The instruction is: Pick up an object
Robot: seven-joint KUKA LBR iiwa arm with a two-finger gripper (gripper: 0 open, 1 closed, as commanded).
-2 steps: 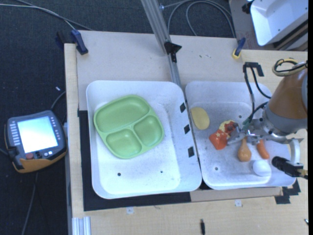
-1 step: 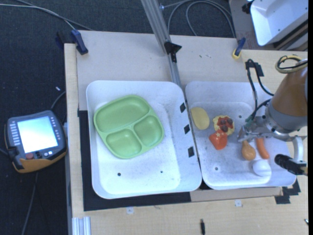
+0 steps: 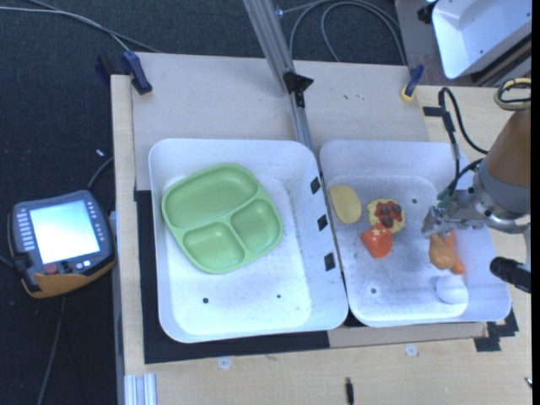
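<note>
In the right bin [image 3: 396, 310], my gripper [image 3: 442, 224] reaches in from the right edge. It sits directly over an orange object [image 3: 445, 253], whose top edge it touches or covers. To the left lie a yellow oval piece [image 3: 344, 202], a yellow and red toy [image 3: 386, 213] and a red-orange piece [image 3: 377, 243]. A white egg-shaped object [image 3: 451, 291] rests near the bin's front right corner.
The left bin [image 3: 253, 310] holds a green divided plate [image 3: 221, 218]. A metal pole [image 3: 274, 40] slants down to the seam between the bins. A teach pendant [image 3: 59, 239] lies off the bench at left. Black clips [image 3: 322, 222] mark the divider.
</note>
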